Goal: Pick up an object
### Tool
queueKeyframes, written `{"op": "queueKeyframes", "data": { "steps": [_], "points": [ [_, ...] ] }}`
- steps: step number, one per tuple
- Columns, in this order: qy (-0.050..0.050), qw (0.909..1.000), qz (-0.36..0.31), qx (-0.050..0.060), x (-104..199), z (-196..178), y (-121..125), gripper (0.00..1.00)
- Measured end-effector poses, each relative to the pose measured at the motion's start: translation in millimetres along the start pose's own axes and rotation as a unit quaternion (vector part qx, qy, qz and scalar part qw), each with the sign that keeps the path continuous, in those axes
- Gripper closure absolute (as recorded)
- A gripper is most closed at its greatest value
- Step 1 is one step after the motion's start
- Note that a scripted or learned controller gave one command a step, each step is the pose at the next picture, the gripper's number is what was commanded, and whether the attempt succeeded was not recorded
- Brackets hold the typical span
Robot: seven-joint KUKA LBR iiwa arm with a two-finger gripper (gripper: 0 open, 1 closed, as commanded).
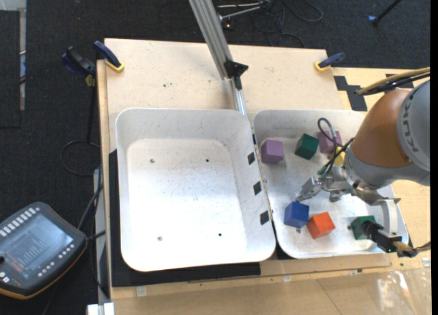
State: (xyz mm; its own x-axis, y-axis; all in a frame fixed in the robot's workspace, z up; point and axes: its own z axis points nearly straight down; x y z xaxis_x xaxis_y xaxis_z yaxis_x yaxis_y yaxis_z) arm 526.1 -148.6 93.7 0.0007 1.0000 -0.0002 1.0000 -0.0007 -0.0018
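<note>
Several small cubes lie in the right bin [284, 242]: a purple cube [272, 150], a dark green cube [306, 146] and a magenta cube [329, 141] toward the back, with a blue cube [296, 214] and an orange cube [320, 224] near the front. My gripper [319, 189] hangs over the middle of this bin, just above and behind the blue and orange cubes. It is open with nothing between its fingers. The arm's orange band [383, 135] hides the bin's right side.
The left bin [126, 122] sits beside the right one, and their rims meet at the centre. A green block [363, 227] lies at the right bin's front right, beside a white fitting. A slanted metal pole [209, 19] rises from behind the bins. A teach pendant [34, 245] sits at lower left.
</note>
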Motion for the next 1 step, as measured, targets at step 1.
{"op": "queueKeyframes", "data": {
  "steps": [1],
  "points": [
    [0.0, 1.0, 0.0, -0.002, -0.1, -11.8, 1.1, 1.0]
  ]
}}
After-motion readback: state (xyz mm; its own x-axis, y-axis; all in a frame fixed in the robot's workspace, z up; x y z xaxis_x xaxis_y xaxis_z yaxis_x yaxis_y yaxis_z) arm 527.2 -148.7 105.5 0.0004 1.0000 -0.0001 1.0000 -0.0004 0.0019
